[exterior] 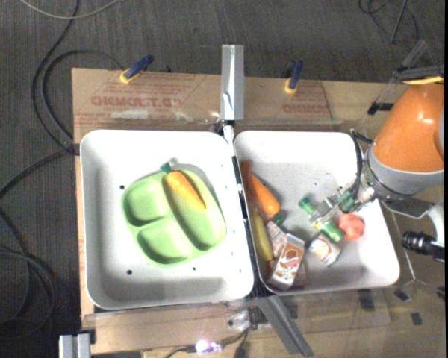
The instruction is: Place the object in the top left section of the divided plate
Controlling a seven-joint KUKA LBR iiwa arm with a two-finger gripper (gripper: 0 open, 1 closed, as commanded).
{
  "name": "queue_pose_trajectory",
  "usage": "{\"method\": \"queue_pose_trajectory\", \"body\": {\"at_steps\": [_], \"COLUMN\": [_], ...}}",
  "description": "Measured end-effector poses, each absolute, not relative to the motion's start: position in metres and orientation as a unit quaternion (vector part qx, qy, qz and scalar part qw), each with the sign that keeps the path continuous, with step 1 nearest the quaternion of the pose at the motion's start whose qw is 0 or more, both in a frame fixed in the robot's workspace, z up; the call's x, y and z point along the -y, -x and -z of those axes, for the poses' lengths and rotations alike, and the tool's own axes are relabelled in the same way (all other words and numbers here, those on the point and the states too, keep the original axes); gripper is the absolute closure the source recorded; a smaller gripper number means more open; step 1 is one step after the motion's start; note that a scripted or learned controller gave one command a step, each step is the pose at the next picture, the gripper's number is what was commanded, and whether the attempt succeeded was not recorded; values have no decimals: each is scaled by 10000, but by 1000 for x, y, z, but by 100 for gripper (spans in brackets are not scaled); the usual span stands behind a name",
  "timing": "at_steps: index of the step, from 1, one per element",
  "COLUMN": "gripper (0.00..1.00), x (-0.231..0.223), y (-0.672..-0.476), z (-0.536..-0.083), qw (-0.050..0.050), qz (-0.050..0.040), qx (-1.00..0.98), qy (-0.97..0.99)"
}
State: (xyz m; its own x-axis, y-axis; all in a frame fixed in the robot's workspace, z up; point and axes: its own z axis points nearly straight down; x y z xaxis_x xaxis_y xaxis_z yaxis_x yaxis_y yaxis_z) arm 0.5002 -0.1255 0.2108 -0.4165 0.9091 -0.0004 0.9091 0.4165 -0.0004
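Green divided plate (172, 218) holds orange object (185, 190); carton (286, 263) print unreadable; tool (336, 205) state unclear.

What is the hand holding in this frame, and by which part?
It cannot be told. The hand hangs low over the right bin, near a red object, and nothing shows clearly between its tips.

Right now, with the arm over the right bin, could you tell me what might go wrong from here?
1. The gripper sits among crowded items: the red object, small carton and carrot lie close, so a grasp may nudge or catch a neighbour.
2. On the green divided plate, a yellow-orange item already lies across the upper sections, so a placed object might land on it or roll off.
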Motion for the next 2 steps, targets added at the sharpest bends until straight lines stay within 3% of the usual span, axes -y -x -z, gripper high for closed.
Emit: {"method": "queue_pose_trajectory", "body": {"at_steps": [1,2], "gripper": [100,100], "x": [202,224], "y": [-484,-484], "z": [-208,-193], "qw": [4,-2], "qz": [14,13], "qx": [-8605,-8752], "qy": [-5095,-4838]}}
